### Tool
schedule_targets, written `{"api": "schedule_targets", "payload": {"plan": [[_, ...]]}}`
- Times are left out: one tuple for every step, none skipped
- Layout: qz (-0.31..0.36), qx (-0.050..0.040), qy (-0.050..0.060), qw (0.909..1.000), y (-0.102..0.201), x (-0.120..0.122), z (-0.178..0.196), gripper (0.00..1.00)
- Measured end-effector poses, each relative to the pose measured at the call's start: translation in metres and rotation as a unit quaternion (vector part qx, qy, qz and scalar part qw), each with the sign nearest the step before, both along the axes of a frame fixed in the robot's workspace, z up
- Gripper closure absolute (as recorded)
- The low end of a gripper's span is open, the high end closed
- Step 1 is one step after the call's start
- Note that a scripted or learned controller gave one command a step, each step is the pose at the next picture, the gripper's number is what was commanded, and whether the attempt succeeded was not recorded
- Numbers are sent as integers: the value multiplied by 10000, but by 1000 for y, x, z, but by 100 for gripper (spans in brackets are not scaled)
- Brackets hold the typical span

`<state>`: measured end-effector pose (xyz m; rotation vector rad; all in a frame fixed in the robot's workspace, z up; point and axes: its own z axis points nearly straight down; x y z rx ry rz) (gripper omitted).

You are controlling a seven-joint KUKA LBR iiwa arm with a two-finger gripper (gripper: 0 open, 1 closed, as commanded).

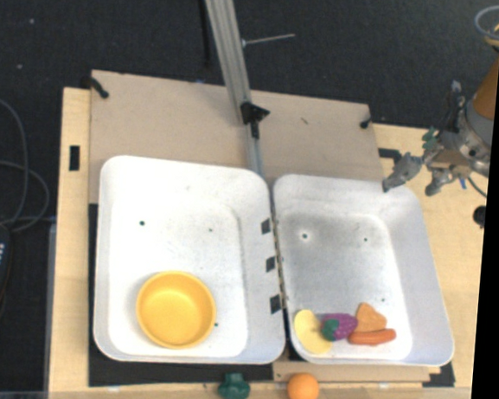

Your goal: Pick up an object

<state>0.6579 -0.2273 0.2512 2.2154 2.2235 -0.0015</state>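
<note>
Lying nearest on the bench edge: orange ball and, just left of it, dark green toy, both outside the bins. Sitting in the left bin, near corner: yellow bowl. Clustering in the right bin, along its near wall: pale yellow piece, purple-and-green toy, orange wedge and orange-red carrot shape, touching or nearly so. Hovering over the right bin's far right corner: gripper, fingers standing apart, gripping nothing.

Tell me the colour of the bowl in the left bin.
Yellow. The bowl shows plainly in the camera view, near the left bin's front edge.
</note>
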Motion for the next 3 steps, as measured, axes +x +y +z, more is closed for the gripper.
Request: {"api": "schedule_targets", "payload": {"plan": [[7,-1,3,10000,0,0,0,0],[-10,2,17,10000,0,-3,-42,0],[11,4,17,10000,1,3,-86,0]]}}
